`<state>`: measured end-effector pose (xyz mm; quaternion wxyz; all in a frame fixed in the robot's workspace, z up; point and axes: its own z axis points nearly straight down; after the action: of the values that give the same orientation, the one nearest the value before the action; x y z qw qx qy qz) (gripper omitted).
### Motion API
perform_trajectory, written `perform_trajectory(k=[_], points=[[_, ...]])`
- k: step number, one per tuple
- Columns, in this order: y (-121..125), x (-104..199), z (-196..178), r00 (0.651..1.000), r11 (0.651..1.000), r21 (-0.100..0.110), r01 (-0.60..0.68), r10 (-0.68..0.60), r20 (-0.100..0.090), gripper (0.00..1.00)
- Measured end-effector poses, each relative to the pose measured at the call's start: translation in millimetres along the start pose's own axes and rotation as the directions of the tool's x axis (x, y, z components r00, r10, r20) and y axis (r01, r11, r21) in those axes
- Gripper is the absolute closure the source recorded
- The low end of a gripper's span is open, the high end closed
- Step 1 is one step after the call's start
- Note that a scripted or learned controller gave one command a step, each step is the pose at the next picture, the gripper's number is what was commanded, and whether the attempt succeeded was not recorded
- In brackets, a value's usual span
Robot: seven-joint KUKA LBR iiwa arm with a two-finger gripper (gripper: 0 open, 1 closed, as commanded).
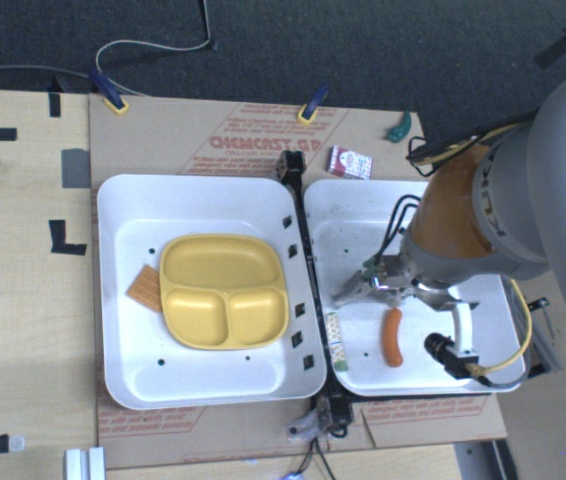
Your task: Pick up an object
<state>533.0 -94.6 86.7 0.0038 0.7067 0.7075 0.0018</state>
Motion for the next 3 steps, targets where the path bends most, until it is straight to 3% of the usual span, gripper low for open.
perform_trajectory(k=[1, 2, 3], points=[[-18, -1, 0, 1.000, 1.000, -0.001, 0.001, -0.001, 0.000, 0.00], [32, -8, 1, 1.000, 1.000, 0.004, 0.000, 0.000, -0.002, 0.00], [59, -5, 1, 1.000, 1.000, 0.005, 0.000, 0.000, -0.001, 0.00]])
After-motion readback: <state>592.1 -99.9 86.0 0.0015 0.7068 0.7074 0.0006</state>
